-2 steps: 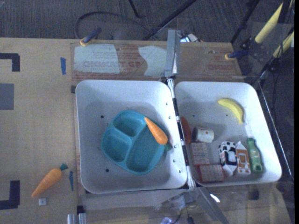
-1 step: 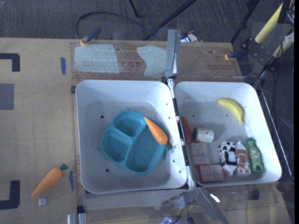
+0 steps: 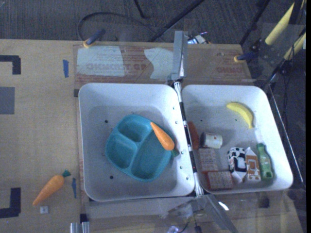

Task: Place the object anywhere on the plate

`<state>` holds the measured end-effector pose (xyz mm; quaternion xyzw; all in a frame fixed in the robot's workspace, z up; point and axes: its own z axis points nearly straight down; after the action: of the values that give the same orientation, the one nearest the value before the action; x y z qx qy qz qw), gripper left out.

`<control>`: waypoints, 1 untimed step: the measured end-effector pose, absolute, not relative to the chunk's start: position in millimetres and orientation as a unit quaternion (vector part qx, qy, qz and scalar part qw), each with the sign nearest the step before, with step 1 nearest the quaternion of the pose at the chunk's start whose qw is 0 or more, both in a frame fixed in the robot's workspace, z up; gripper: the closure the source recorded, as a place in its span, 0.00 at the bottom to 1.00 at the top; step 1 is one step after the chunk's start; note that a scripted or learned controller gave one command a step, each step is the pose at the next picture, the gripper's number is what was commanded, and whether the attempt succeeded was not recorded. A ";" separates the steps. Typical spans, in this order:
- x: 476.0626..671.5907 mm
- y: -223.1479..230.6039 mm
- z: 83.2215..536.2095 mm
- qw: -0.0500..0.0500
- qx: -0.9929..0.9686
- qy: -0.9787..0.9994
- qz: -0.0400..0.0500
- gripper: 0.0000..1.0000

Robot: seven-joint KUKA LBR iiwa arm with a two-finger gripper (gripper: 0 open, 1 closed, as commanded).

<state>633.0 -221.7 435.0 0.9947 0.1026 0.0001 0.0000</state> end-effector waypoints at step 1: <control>660.6 -217.9 435.2 0.000 0.995 0.104 0.001 0.00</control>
<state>660.6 -217.9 435.2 0.9946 0.1036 0.0007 0.0002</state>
